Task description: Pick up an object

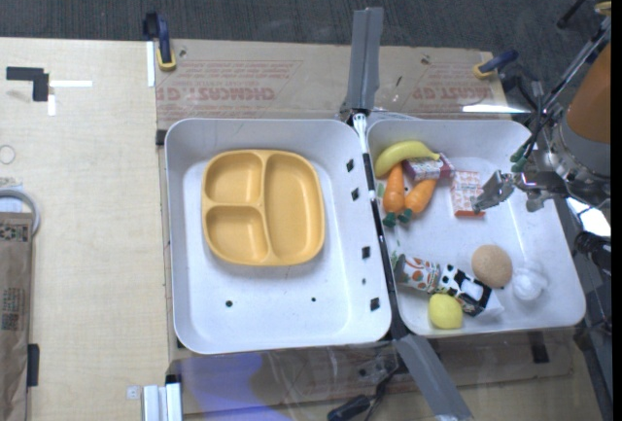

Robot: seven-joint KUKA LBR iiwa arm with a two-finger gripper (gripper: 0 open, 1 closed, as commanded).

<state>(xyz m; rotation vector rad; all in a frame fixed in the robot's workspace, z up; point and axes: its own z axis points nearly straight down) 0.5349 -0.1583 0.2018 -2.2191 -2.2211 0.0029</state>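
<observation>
The pincer hangs open over the right bin, gripping nothing, just right of the packet. The packet lies flat, right of the banana, likely the nearest target.

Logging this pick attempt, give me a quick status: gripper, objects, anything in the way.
Gripper over the right bin, nothing between its fingers. Banana, carrots, lemon all lying in that bin. Small packet just beside the fingertips.
</observation>
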